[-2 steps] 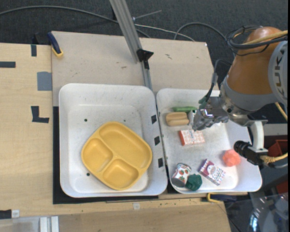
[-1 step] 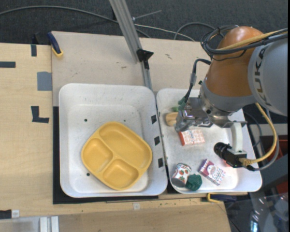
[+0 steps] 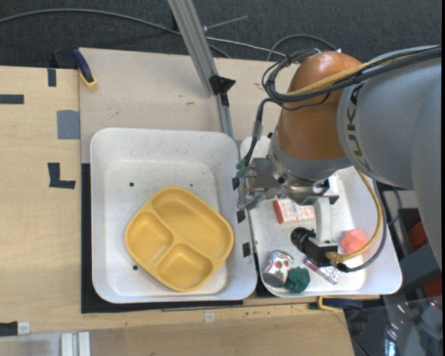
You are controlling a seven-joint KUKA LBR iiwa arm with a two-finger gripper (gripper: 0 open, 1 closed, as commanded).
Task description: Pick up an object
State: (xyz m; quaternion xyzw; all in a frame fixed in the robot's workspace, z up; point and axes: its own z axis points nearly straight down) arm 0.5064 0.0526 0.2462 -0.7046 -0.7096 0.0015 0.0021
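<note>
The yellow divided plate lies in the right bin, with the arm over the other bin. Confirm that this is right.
Not quite. The yellow divided plate lies in the left bin, as the camera view shows. The arm is indeed over the other bin, the right one, which holds the small items.

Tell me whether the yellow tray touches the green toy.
Apart. The camera view shows the yellow tray lying in the left bin and the green toy in the right bin, with both bin rims between them.
</note>
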